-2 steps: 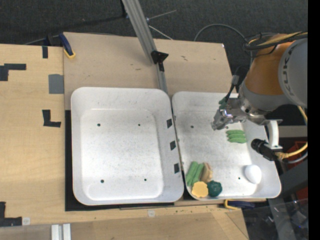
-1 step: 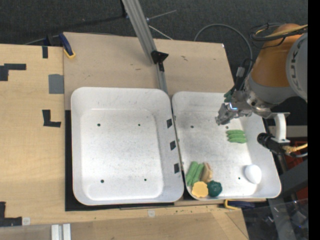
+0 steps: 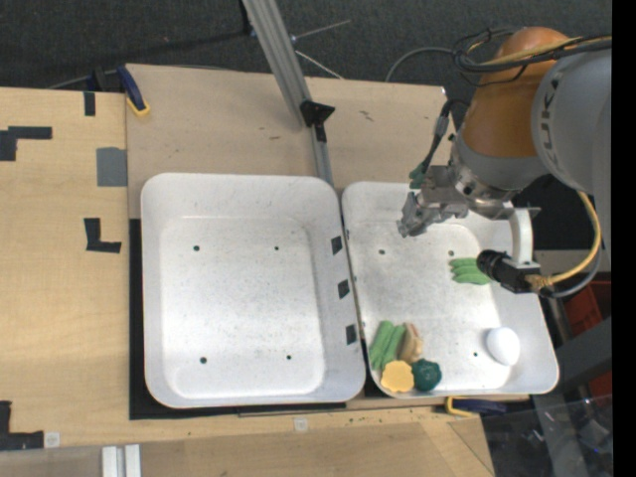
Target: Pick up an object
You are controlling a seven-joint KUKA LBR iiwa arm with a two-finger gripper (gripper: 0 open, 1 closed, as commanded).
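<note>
**Choosing a target before the descent**

While the gripper [image 3: 413,223] hangs over the upper part of the right bin [image 3: 383,266], nothing is visible between its fingers, and how far they are spread cannot be told from this slanted view. Beneath it is only bare bin floor, so the step in hand looks like approach and target choice, with no object yet picked up.

5 candidates lie in this bin. A green piece [image 3: 468,270] sits toward the right wall, partly beside the black fitting on the arm. A white ball [image 3: 502,345] rests near the lower right corner, apart from everything else. At the lower left corner, a green pod [image 3: 385,343], a tan piece [image 3: 409,341], a yellow piece [image 3: 397,376] and a dark green piece [image 3: 427,374] are crowded together, some touching.

To do this well, I would pick an isolated item rather than the cluster, where fingers could land on 2 things at once. The green piece is nearest, though it lies close to the wall. The ball may roll away if pinched off-centre. The left bin [image 3: 159,266] needs no attention.
</note>
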